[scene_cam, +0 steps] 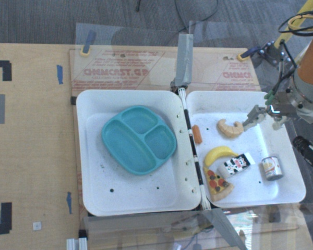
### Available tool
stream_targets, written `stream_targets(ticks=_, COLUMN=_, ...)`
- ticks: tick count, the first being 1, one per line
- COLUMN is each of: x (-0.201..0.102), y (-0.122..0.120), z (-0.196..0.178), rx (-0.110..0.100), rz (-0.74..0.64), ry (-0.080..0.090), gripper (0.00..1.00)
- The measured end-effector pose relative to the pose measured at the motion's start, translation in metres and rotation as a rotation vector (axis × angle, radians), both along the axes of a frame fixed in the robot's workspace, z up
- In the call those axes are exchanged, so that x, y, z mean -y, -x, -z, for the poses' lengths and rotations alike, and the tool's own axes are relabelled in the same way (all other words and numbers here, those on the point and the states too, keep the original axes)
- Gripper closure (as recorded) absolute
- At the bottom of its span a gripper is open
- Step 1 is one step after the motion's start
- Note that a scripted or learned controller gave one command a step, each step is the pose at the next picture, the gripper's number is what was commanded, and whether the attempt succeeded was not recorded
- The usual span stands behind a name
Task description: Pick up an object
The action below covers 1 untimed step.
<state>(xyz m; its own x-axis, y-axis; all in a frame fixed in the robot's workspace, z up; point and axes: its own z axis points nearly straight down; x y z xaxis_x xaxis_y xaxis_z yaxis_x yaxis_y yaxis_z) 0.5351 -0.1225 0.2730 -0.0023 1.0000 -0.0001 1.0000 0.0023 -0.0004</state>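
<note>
Reaching from the right bin's [297, 191] far right edge, the tool [250, 120] has a finger touching a tan curved croissant-shaped toy [229, 128] near the bin's far side, seemingly lining up a grasp; whether it grips cannot be told.

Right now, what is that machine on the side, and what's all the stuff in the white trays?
That is a robot arm. It reaches in from the right, and a camera above the bench looks down on it. At its tip is a gripper, a small claw for picking things up. It sits right beside a tan croissant in the right tray. I can't tell if it is gripping it. That tray also holds toy food: a banana, a pizza slice, a small sausage, a black-and-white carton and a can. The left tray holds a blue divided plate.
</note>
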Motion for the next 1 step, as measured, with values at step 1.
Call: stream_targets(ticks=1, x=-0.002, y=0.0428, z=0.0522, rx=-0.001, rz=-0.097, ry=-0.001, gripper=0.0)
